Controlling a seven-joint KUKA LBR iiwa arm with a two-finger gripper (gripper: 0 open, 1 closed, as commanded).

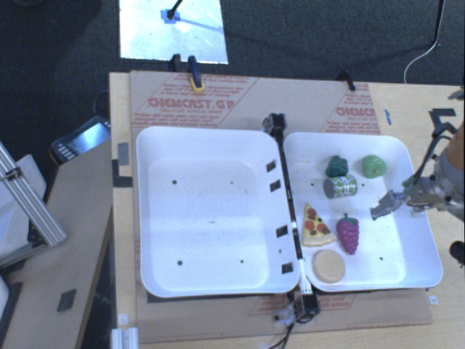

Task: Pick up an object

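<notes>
— Starting nearest the gripper [383, 208]: what lies closest to it?

— Bare floor of the right bin [385, 257]; it hangs over that, gripping nothing. Whether it is released or clenched, I cannot tell.

— And the pickable things?

— All to its left in this view. Purple grapes [348, 233] are nearest, long axis running up-down; then the small can [340, 187], lying sideways, and the pizza slice [317, 225] further left.

The arm [452, 180] is cut off by the right edge (its fingers [383, 206] too blurred to read).
</notes>
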